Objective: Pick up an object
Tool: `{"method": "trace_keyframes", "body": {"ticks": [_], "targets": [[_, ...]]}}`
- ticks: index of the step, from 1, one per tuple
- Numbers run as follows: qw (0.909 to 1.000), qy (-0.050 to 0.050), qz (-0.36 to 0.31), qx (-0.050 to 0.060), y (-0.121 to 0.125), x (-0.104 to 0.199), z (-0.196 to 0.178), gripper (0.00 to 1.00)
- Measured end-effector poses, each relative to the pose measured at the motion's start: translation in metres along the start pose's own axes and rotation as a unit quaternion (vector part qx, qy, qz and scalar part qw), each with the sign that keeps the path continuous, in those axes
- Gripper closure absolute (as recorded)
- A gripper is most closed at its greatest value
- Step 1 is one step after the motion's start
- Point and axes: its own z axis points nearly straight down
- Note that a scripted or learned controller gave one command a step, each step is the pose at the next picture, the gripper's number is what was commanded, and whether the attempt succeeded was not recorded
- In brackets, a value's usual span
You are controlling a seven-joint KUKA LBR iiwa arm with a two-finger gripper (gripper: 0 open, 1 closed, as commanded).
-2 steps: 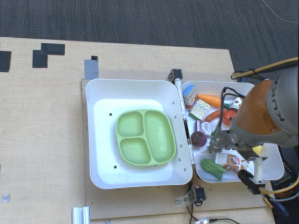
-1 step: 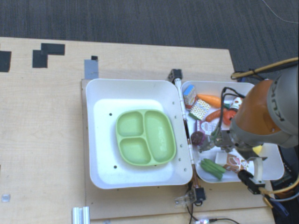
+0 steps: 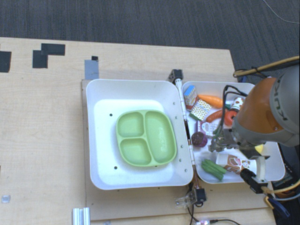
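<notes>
— Nearest the lens, on the right of the camera view?
— Grey arm [image 3: 262, 111] with an orange band, reaching in from the right edge and covering the middle of the right bin [image 3: 277, 170].

— State of the jaws?
— Cannot tell whether spread or pressed together. Tucked under the wrist at centre right of the frame, pointing down into the right bin, just right of a purple round thing [image 3: 199, 138].

— And the things to pick up?
— All lying in the right bin. Along its upper edge, a blue-and-white pack [image 3: 190, 96], with an orange carrot [image 3: 211, 100] just to its right. Below those, a checkered packet [image 3: 201, 110], and beside it a red piece [image 3: 216, 116], partly hidden by the arm. Toward the lower frame, a green vegetable [image 3: 213, 168] lying at a slant, with a white-and-brown packet [image 3: 234, 163] just to its right. Also a yellow scrap [image 3: 259, 149], peeking out from under the arm.

— Left bin?
— Left bin [image 3: 93, 125] at centre frame, set edge to edge with the right one. Holding a pale green divided plate [image 3: 145, 138] with three compartments, lying flat in the middle.

— Around the bins?
— Pale wooden counter [image 3: 42, 125], with black tape marks [image 3: 47, 54] at upper left. Dark carpet [image 3: 140, 13] across the top of the frame.
</notes>
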Motion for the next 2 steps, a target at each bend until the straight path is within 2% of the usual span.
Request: {"method": "trace_keyframes", "body": {"ticks": [1, 2], "targets": [[1.0000, 0.000, 0.000, 0.000, 0.000, 0.000, 0.000, 0.00], [1.0000, 0.000, -0.002, -0.002, 0.002, 0.001, -0.010, 1.00]]}}
